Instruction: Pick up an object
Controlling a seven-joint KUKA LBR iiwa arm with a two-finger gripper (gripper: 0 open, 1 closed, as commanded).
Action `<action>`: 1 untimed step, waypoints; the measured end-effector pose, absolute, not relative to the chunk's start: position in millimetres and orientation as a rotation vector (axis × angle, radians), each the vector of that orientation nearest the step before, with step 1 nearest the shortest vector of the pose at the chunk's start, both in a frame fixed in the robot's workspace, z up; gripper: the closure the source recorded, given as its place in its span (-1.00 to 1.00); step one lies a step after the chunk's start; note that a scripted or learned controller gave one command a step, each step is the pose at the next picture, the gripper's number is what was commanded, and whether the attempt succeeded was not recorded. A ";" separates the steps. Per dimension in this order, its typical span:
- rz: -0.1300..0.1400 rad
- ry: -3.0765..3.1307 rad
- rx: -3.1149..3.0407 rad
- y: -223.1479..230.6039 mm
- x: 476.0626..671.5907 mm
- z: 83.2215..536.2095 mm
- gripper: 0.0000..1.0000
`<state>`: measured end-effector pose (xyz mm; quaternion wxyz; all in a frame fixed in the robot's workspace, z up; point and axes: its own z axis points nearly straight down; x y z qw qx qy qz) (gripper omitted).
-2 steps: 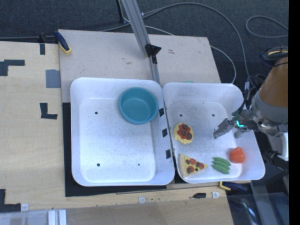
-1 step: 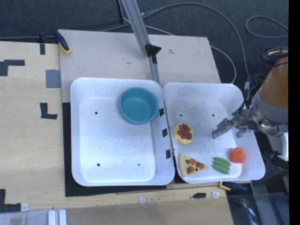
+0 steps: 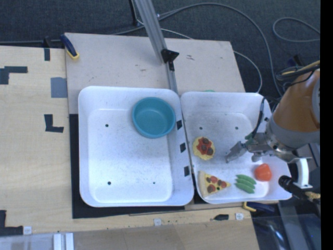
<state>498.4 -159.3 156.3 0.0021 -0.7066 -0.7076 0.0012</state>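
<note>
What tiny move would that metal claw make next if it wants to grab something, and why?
Probably a short slide left and down toward the round toy pastry with red topping. The claw hangs in the right bin just right of that piece, with nothing seen between its fingers; the pizza slice, green pea pod and orange-red toy lie farther off.

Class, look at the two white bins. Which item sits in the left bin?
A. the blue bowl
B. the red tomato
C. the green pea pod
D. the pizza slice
A: the blue bowl sits in the left bin, toward its upper right, while the pizza slice, pea pod and tomato all lie in the right bin.
</note>
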 end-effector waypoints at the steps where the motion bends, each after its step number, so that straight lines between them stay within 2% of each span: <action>1: 0.005 -2.218 -2.217 -159.5 490.6 95.3 -1.00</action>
